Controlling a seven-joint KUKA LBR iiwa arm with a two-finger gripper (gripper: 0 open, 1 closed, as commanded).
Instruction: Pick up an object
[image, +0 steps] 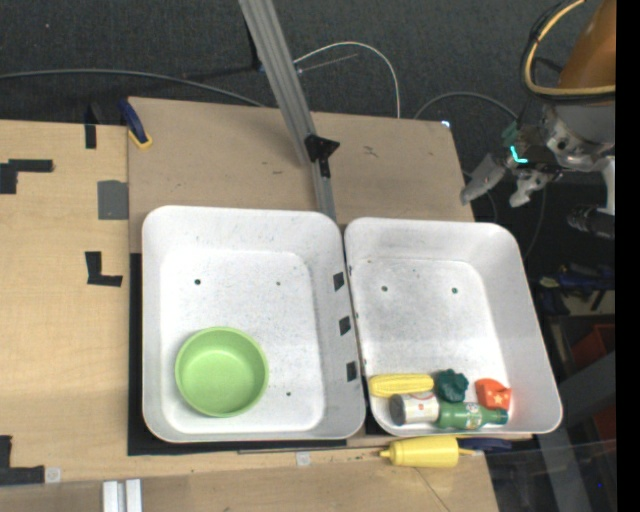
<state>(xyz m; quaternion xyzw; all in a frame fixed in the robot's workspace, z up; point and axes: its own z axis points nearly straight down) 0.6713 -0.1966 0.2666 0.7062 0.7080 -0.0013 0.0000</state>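
Gripper (497, 184), fingers spread and empty, off-bin; yellow corn cob (401, 385) in right bin (420, 245) judged light, rigid, slippery: grasp mid-length.

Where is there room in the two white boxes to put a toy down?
The left bin has bare floor everywhere but its near-left corner, where the green bowl sits. The right bin is bare across its far and middle floor. Its near edge is crowded: yellow corn, a white-and-green bottle, a dark green toy and an orange piece.
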